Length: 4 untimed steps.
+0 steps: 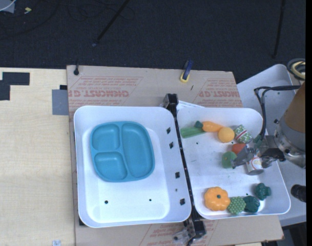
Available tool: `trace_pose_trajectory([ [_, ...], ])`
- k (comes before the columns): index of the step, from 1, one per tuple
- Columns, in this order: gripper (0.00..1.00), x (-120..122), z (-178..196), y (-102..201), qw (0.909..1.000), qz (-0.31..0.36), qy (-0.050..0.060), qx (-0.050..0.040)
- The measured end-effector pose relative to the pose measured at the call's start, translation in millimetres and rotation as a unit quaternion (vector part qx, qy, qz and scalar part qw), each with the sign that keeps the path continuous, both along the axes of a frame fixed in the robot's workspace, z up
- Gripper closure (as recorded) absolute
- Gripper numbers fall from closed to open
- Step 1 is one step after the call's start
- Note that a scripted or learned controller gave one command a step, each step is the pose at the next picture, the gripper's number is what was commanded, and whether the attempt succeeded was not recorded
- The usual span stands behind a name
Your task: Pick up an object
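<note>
Two bins sit side by side on the bench, and the gripper [253,158] is low over the right bin [207,160], at the right middle of the frame. Whether its fingers are spread or closed cannot be told; they blur into the cluster of small items under them. Just beside the gripper, to its left, lie a red piece [238,148] and a dark green piece [228,160], and a small can-like item [255,164] lies right at its tip. Slightly higher in the frame are a yellow ball [226,134], a carrot [211,126], a green strip [190,131] and a green-and-white patterned item [241,133]. Along the bin's lower edge rest an orange pumpkin [216,198], a light green bumpy item [236,205] and two dark green toys [257,198]. The left bin [89,199] holds a blue divided plate [122,151], well apart from the gripper.
</note>
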<state>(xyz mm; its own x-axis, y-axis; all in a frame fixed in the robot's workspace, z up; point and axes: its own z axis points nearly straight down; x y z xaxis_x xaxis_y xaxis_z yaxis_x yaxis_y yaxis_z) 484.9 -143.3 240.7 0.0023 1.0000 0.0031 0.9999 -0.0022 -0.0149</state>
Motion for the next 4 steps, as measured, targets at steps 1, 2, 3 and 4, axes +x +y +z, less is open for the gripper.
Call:
trace_pose_trajectory([
  [1, 0.0, 2.2, 6.0, -0.1, 1.0, 0.001, -0.006, -0.0008],
  [2, 0.0, -3.8, -56.5, 5.5, 1.0, 0.001, -0.002, 0.0],
  [3, 0.0, -3.6, -101.2, 2.3, 1.0, 0.001, -0.004, -0.0001],
  [4, 0.0, -4.3, -154.6, 4.1, 1.0, 0.001, -0.004, -0.0004],
])
